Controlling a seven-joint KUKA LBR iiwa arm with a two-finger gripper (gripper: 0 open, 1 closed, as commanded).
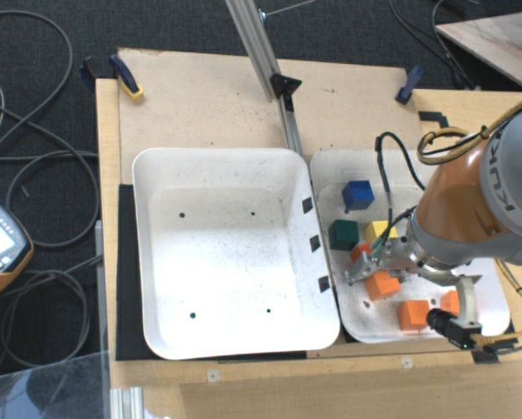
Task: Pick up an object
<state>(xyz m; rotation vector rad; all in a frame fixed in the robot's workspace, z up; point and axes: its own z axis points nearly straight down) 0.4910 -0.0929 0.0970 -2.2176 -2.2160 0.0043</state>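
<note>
In the right bin (348, 326) an orange block (413, 315) lies nearest, then the gripper (370, 269) low over another orange block (383, 285), its grip impossible to tell, with green (344, 233), yellow (381, 230) and blue blocks (358, 194) beyond, the left bin (156, 168) alongside.

The wooden bench (200, 103) bears two white bins (156, 234) side by side.
</note>
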